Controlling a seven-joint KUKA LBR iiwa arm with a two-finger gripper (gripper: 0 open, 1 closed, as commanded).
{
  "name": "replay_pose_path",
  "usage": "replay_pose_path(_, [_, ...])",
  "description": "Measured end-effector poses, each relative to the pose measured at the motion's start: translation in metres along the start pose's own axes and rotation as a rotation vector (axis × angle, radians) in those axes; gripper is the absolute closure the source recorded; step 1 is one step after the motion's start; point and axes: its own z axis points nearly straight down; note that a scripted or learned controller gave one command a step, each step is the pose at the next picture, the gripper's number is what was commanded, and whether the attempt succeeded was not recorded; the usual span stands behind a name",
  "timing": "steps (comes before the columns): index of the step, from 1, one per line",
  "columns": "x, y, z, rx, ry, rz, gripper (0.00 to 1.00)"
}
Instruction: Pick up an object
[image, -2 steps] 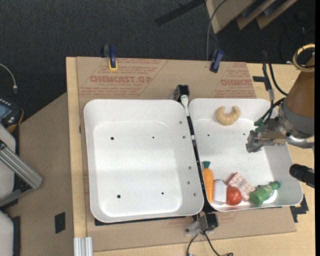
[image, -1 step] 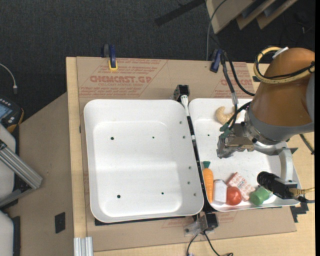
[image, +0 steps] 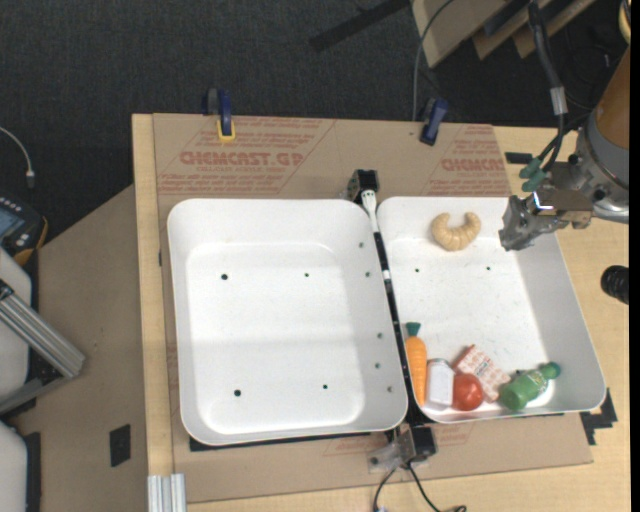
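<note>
Brown board covers the bench, clamped at its far edge by two blue clips, and on it sit two shallow white bins side by side. Dark carpet lies beyond, with cables trailing in from the top right.

No object has been picked up yet. The gripper (image: 520, 232) hangs over the far right corner of the right bin (image: 560, 290), with nothing seen between its fingers; whether they are parted or pressed together cannot be told at this size and angle. I judge this to be the approach step — the arm is positioned above the bin but not down on any item.

The nearest candidate is the croissant (image: 456, 230), lying alone near the far edge of the right bin, just beside the gripper on its left. Taking it would call for a short shift toward the bin's middle, then a descent with the fingers straddling the curved body.

Everything else in that bin is crowded along the near edge: a carrot (image: 415, 356) against the left wall, a small white block (image: 440, 383) beside it, a red tomato-like piece (image: 467, 392), a red-and-white patterned packet (image: 481, 364) and a green bottle (image: 526, 388) on its side. These touch or nearly touch — harder to grip cleanly.

The left bin (image: 190, 300) shows bare white floor with a few dark dots.
</note>
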Motion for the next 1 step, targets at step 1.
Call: replay_pose_path(1, [0.0782,-0.0141,-0.0297,0.009,0.005,-0.011,1.00])
